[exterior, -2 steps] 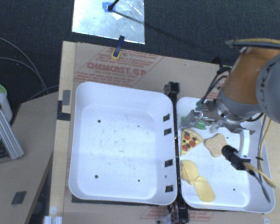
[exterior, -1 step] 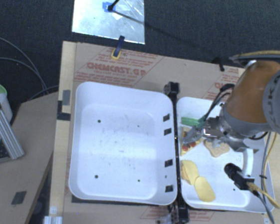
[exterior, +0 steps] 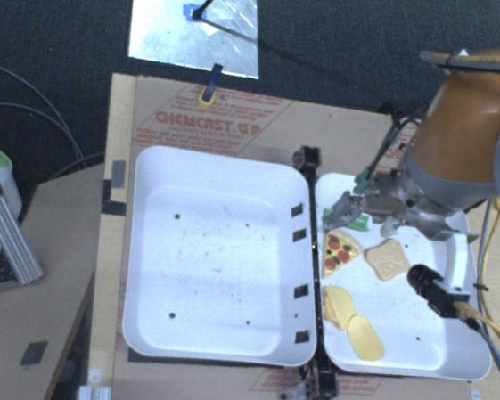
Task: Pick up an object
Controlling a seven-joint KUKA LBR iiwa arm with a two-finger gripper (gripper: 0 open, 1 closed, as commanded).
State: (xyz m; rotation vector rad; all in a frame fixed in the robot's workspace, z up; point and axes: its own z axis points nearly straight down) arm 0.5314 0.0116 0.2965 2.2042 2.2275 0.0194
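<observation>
A: What is being reached for?
B: Past the flat yellow ovals (exterior: 354, 325), a small green piece (exterior: 356, 222) in the right white bin (exterior: 418, 338) is hovered over by the gripper (exterior: 346, 207). Jaws spread or not: cannot be told. A drop onto it seems needed next.

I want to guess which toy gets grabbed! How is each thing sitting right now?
pizza slice: flat in the right bin.
toast: flat, beside the pizza slice, not touching.
yellow slices: flat, touching each other.
green toy: partly hidden by the gripper.
gripper: low over the green toy, hold unclear.
</observation>
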